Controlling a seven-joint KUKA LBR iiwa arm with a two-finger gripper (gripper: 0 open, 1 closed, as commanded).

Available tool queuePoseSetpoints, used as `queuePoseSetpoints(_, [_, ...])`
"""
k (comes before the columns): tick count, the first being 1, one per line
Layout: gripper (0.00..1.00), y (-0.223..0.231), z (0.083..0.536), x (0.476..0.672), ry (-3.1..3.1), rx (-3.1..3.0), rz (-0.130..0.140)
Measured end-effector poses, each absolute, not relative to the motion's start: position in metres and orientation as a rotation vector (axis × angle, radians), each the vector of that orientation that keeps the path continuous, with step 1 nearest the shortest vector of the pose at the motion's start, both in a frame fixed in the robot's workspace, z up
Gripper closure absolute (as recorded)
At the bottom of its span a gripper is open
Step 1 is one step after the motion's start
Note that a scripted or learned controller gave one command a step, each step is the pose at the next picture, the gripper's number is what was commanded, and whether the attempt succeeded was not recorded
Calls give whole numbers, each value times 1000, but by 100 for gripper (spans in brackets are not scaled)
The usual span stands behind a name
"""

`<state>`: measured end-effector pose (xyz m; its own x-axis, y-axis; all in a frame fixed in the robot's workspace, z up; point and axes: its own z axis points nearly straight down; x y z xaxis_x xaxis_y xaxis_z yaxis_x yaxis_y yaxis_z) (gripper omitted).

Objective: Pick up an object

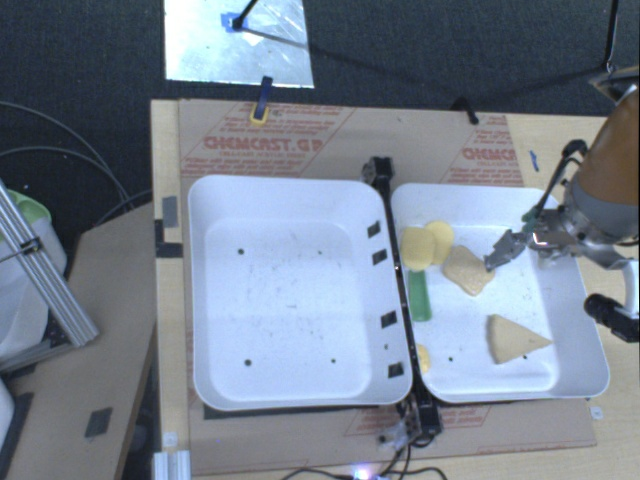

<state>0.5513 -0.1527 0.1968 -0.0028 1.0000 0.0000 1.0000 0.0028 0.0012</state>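
1. The arm point(610, 183) reaches in from the right over the right bin point(570, 378), and its tool point(497, 258) hangs just above the tan biscuit-shaped piece point(467, 271).
2. Whether the tool is released or clenched cannot be told.
3. In that bin also lie 2 pale yellow round pieces point(424, 246), a green stick point(418, 296) by the left wall, and a tan wedge point(515, 339) toward the front.
4. The left bin point(215, 208) sits beside it on the bench point(330, 133).

Hand point(497, 256) low in right bin point(570, 368), beside tan slice point(466, 269); yellow pieces point(424, 245), green stick point(418, 296), tan wedge point(514, 339) nearby.
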Motion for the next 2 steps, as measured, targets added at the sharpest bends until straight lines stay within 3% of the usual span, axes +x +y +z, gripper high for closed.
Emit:
queuePoseSetpoints(1, [0,-210,112,522,2219,2230,-8])
queuePoseSetpoints(2, [0,-205,86,620,2223,2205,10])
